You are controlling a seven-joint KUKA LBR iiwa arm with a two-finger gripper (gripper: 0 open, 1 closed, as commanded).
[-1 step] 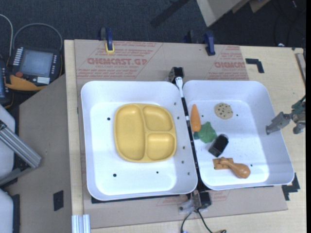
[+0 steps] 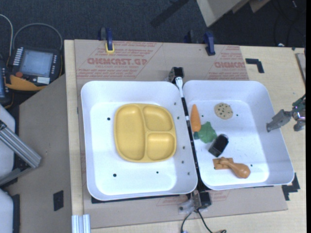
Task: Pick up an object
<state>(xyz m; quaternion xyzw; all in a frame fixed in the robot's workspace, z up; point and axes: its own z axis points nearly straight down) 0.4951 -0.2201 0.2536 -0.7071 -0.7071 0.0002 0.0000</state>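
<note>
Gripper (image 2: 283, 121) hangs at the right bin's (image 2: 257, 89) outer wall, its grey tip just over the rim; nothing sits between its fingers, and whether they are spread or pressed together I cannot tell at this size. By my reading this is the approach step, with no target touched so far. Every candidate lies inward from it, toward the divider: a flat, speckled round cookie (image 2: 223, 110) is the nearest, up and across the bin floor; farther in, a slim orange carrot (image 2: 195, 118) lies lengthwise against the inner wall, touching a lumpy green piece (image 2: 207, 132); a small glossy black block (image 2: 218, 145) sits tilted just below that; a tan drumstick (image 2: 232, 167), bulbous at one end, rests near the front wall. Next move probably calls for travelling inward and descending over one item. Beyond them, the far bin (image 2: 97, 130) holds a smooth yellow three-part plate (image 2: 145, 132).
</note>
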